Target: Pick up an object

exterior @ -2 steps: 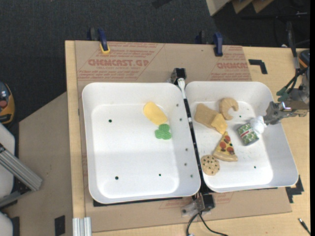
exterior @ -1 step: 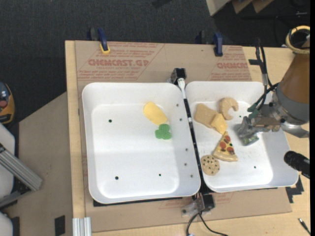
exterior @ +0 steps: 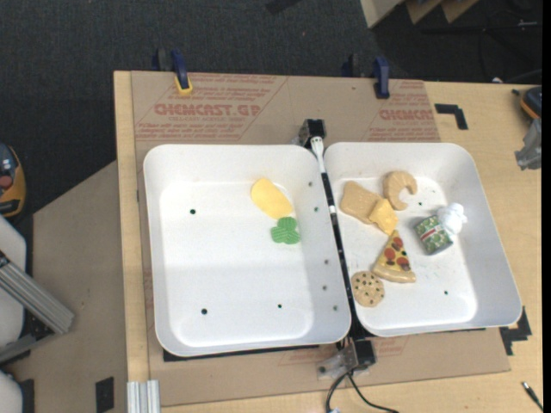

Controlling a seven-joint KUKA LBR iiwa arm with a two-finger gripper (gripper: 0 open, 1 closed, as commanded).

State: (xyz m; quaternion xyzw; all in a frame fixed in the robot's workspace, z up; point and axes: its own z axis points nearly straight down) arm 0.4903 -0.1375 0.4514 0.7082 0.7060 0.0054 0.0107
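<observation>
The toy foods lie in both shallow white plastic bins, and most of them crowd the left half of the right bin [exterior: 492, 275]. There a tan curved pastry-shaped toy [exterior: 400, 188] sits farthest back. Just left of it is a tan slab like a bread slice [exterior: 356, 200], touching a small yellow wedge of toy cheese [exterior: 385, 217] on its near right. Nearer lies a triangular toy pizza slice with red dots [exterior: 394, 261], its point aimed far. A round brown cookie with dark chips [exterior: 368, 289] rests just beside its near left corner. To the right of the cheese a small green can-like container with a printed label [exterior: 433, 235] lies tilted, with a white lumpy piece [exterior: 454, 217] at its far right end; whether the two are joined is unclear. In the left bin [exterior: 172, 317] a pale yellow flat oval toy [exterior: 271, 199] lies toward the far right part, and a small green lobed toy like broccoli [exterior: 286, 231] touches its near edge. A black strip [exterior: 330, 222] runs between the bins where their rims meet. Both bins rest on a brown board with red lettering [exterior: 215, 108], held at its far edge by two blue clamps [exterior: 180, 71] [exterior: 380, 74]. Dark carpet [exterior: 77, 24] lies beyond. Whether the claw is released or clenched cannot be told.
</observation>
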